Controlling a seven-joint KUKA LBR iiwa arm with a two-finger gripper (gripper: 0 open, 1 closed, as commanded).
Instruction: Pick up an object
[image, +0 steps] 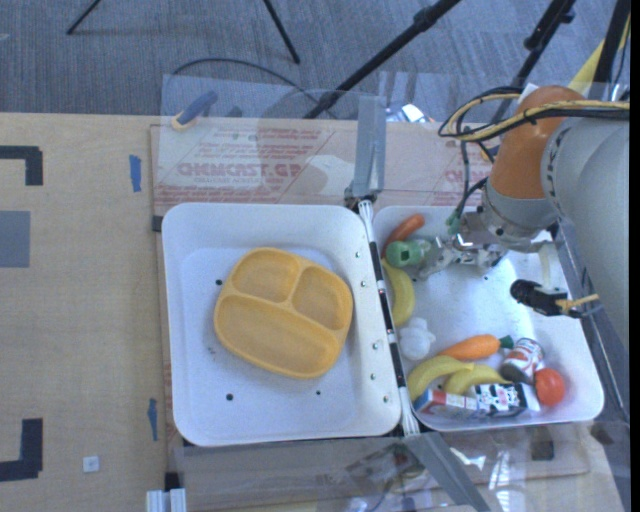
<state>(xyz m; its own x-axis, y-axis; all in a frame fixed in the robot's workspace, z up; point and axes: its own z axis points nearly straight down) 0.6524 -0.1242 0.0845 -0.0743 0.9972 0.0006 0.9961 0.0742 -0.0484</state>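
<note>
**Green toy at the gripper's tip, far-left corner of the right bin**

Green toy (403, 252) lies in the right bin (470, 305), close to its far-left corner and just inside its left edge. You see the gripper (432, 258) directly to the toy's right, low over the bin floor and pointing toward the left edge. Its tip appears to meet the toy, though you cannot tell whether they touch. You also cannot tell whether the gripper is spread or pressed together, nor whether it grips the toy. The arm (570, 170) enters over the bin's far-right corner.

A small carrot (407, 227) lies just beyond the toy, toward the far edge. A banana (400, 293) runs along the left edge just nearer than the toy, with a white lump (415, 338) below it. Along the near edge you find a second carrot (471, 348), two more bananas (450, 375), a printed carton (478, 402), a small can (521, 357) and a red ball (550, 386), all well apart from the gripper.

The left bin (190, 300) carries a yellow divided plate (283, 312) near its centre.
</note>
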